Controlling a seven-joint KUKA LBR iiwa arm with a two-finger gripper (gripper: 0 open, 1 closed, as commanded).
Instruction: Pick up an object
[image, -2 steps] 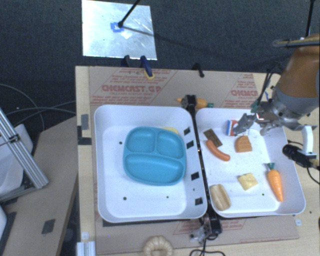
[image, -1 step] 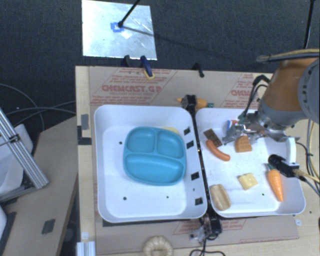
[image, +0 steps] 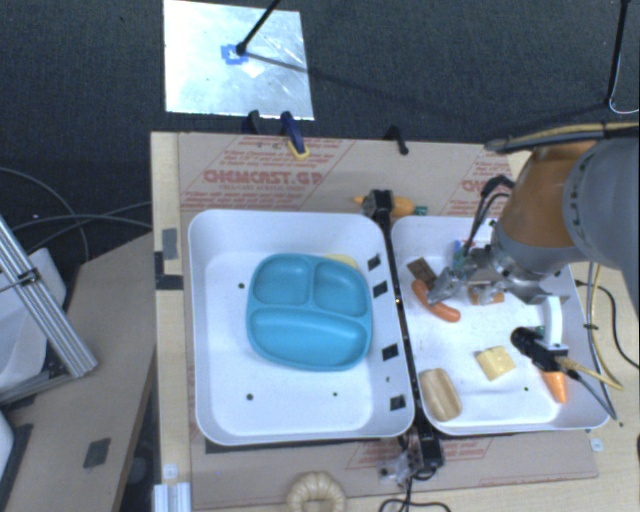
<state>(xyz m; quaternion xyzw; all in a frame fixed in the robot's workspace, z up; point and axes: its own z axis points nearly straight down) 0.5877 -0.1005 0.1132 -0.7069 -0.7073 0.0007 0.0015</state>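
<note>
**Gripper poised over the sausage in the right bin**

The gripper (image: 447, 287) sits low in the right bin (image: 470, 415), reached in by the grey arm (image: 590, 200) from the right. Whether it is spread or closed cannot be told at this resolution, and nothing is visibly held.

All positions below are relative to the right bin.

- Blue divided plate (image: 310, 310): outside it, in the left bin (image: 225, 400).
- Bread roll (image: 440, 392): near-left corner.
- Cheese cube (image: 494, 362): centre, toward the near edge.
- Orange-red sausage (image: 437, 305): left side, mid-depth.

The sausage lies just below the gripper tip, probably touching. Its long axis runs diagonally, upper-left to lower-right. It appears small, smooth, rounded and likely to roll.
</note>
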